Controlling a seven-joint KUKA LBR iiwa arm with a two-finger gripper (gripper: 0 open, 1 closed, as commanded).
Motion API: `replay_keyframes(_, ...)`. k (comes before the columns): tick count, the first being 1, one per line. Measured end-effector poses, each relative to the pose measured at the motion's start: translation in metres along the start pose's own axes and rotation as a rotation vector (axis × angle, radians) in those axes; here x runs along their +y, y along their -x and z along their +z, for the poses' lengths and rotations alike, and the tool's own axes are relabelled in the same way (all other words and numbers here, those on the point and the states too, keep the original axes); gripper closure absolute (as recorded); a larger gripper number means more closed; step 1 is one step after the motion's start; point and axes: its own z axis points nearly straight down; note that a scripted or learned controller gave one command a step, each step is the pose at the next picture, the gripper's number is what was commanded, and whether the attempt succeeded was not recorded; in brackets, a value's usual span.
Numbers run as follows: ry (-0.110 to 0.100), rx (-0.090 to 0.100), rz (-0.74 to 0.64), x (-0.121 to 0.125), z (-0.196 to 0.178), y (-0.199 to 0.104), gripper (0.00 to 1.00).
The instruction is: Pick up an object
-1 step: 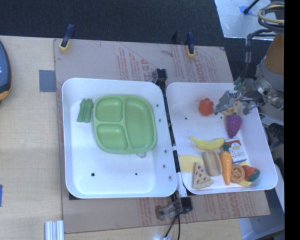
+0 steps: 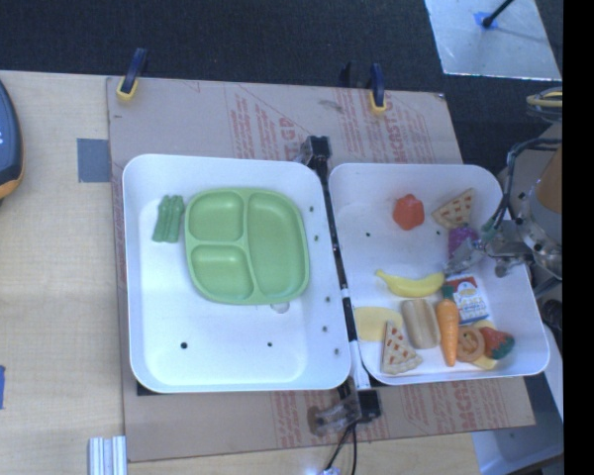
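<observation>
red print on the cardboard sheet (image 2: pixel 277 117) is unreadable; the gripper (image 2: pixel 495 248) hovers by purple grapes (image 2: pixel 462 240), grip state unclear.

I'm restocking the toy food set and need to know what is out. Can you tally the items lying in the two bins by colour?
Green: 2, the divided plate and the bean pods
Yellow: 2, the banana and the cheese slice
Red or orange: 2, the red pepper and the carrot
Tan: 3, two pizza wedges and the hot dog
Mixed colours, hard to identify: about 4
Total: about 13
</observation>
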Motion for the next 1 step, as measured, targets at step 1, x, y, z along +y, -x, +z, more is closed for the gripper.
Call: replay_keyframes(1, 0.028, -0.009, -0.005, -0.057, 0.0364, -0.0523, 0.0)
